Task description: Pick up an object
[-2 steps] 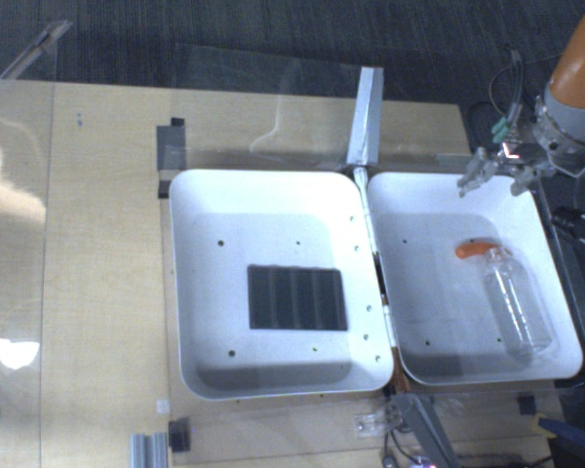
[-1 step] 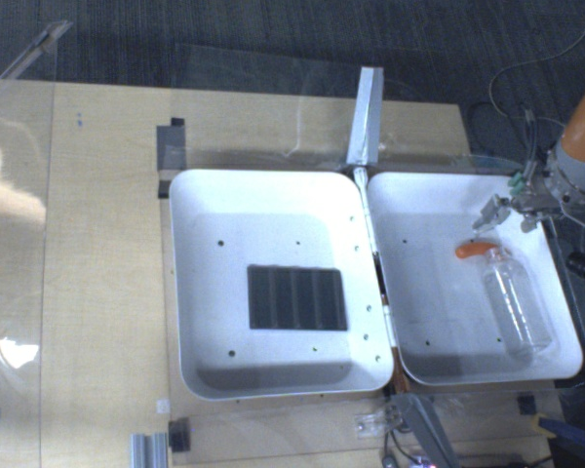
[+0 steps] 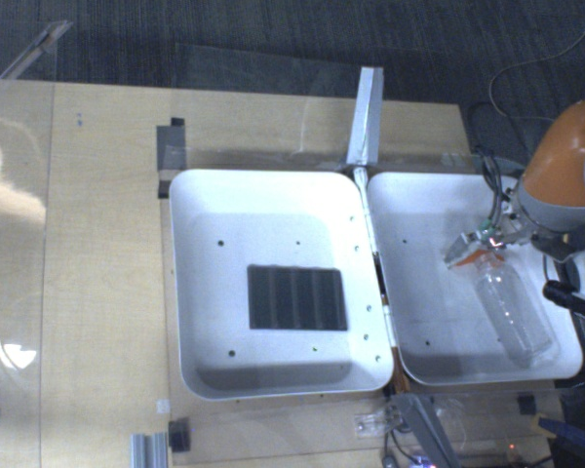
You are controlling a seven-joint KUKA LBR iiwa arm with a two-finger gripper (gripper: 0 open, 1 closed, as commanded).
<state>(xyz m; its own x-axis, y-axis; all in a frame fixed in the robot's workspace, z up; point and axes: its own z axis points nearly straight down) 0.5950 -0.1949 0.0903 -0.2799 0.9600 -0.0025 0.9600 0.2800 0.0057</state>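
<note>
You've got two white bins on the bench [image 3: 97,261]. The left bin [image 3: 205,213] carries a dark ribbed rectangular patch [image 3: 297,298] on its floor, just below centre, with a few small dark holes dotted around it.

The task's thing is in the right bin [image 3: 419,222]: a clear plastic bottle [image 3: 512,310] lying on its side on the floor, in the right half of that bin. It runs at a slant, neck end up and to the left, base down and to the right, close to the bin's right wall. It's see-through, so you mostly read it from highlights and faint ridges on the body; the white floor shows through. Edges are soft and hard to trace, and the neck end is the least clear part.

The gripper [image 3: 487,245] sits low over the upper right part of that bin, right at the bottle's neck end. A bit of red and green shows at the tip. The arm [image 3: 565,164], orange band and grey, comes in from the right edge above it.

Gripper opening: you can't tell from this view, too small and blurred. Can't tell either whether it has hold of the bottle or just touches it.
</note>
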